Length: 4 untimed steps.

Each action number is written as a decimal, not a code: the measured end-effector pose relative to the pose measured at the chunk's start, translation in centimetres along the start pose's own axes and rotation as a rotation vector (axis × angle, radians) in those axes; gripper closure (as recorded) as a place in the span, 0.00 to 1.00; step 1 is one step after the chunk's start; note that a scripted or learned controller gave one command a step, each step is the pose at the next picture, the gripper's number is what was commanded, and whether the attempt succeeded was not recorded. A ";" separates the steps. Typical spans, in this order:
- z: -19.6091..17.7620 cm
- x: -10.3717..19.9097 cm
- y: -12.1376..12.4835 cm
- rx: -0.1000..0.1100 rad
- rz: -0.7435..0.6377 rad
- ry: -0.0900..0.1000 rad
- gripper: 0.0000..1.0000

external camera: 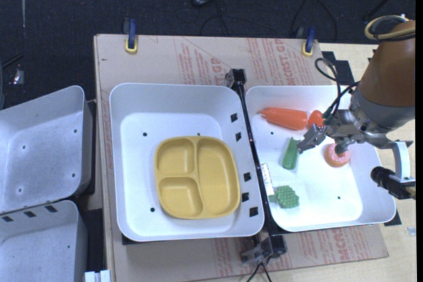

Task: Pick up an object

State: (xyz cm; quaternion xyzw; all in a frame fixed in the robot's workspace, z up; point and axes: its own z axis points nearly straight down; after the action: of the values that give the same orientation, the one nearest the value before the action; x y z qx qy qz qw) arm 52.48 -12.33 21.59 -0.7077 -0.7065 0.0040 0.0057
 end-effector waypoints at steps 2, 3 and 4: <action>3.8 0.0 1.0 -0.011 -0.001 -0.002 0.00; 10.0 -0.5 1.0 -0.009 0.000 -0.002 0.00; 12.5 -0.5 1.1 -0.011 -0.001 -0.002 0.00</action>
State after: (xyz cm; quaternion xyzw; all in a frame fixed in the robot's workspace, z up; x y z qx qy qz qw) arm 53.37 -12.80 9.12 -0.7074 -0.7068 0.0006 0.0011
